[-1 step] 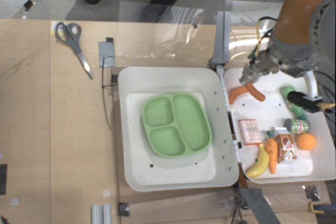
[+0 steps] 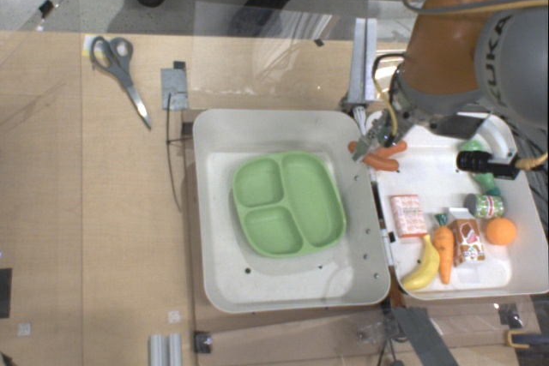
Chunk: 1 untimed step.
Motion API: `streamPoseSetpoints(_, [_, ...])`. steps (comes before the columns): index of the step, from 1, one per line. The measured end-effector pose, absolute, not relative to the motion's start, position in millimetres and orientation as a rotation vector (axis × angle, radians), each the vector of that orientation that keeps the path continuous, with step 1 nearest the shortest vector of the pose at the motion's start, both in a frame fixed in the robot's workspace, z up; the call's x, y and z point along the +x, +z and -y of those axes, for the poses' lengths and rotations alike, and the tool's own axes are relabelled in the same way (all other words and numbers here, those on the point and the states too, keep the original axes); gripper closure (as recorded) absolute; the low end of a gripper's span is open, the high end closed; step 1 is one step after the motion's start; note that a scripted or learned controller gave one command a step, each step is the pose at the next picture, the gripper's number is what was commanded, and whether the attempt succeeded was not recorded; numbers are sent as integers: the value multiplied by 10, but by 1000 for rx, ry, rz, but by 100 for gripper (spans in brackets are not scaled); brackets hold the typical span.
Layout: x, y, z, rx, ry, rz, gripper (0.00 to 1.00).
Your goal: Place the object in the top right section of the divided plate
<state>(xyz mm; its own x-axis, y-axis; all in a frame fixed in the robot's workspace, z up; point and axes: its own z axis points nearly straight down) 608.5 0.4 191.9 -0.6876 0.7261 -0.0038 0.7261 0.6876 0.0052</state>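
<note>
The green divided plate [image 2: 290, 203] lies in the left white bin [image 2: 214, 270], with two smaller sections on its left and one long section on its right. My gripper [image 2: 375, 141] hangs over the seam between the two bins, just past the plate's upper right. Its fingers are shut on an orange-red sausage-like toy [image 2: 383, 157], which sticks out sideways below them, over the right bin's upper left corner. The toy is clear of the plate.
The right bin [image 2: 446, 163] holds a red-and-white packet [image 2: 407, 214], a banana [image 2: 420, 267], a carrot [image 2: 443, 253], a brown box [image 2: 468, 241], an orange [image 2: 501, 231] and a green can [image 2: 486, 205]. Scissors [image 2: 120, 75] lie on the bench at far left.
</note>
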Motion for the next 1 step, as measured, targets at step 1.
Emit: streamPoseSetpoints(1, [6320, 2019, -955, 848, 8, -3016, 100])
